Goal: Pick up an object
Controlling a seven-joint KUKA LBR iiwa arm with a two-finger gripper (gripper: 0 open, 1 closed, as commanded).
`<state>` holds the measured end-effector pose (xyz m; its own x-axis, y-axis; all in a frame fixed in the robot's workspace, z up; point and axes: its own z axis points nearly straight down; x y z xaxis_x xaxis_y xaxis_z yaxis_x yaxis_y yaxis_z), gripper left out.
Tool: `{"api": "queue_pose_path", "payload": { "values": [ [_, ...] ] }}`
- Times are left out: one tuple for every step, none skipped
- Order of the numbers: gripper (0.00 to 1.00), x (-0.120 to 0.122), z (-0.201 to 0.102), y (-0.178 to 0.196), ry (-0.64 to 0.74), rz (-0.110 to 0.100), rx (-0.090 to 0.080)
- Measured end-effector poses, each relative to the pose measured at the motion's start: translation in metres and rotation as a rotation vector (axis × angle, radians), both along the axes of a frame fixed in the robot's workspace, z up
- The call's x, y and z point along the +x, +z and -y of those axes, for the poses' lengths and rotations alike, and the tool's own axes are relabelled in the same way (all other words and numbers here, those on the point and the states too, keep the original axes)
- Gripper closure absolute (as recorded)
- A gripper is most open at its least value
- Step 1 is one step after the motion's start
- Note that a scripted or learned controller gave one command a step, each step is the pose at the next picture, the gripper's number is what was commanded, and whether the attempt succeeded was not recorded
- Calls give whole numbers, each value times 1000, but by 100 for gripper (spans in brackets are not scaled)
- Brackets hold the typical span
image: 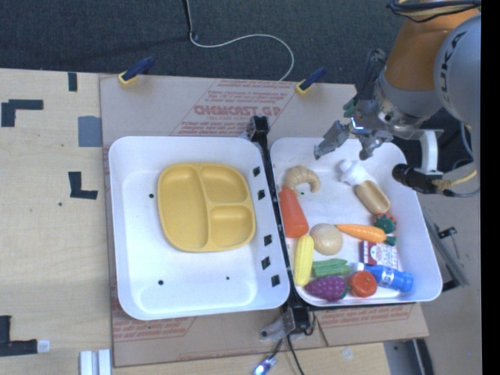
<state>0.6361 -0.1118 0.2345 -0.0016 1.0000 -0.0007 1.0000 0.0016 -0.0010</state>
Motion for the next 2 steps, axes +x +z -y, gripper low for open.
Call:
{"api": "queue_pose_path", "payload": {
  "values": [
    [0,-61,-43,211,4,18,0],
    [100,-60,-41,211,1,1,-1]
  ]
}}
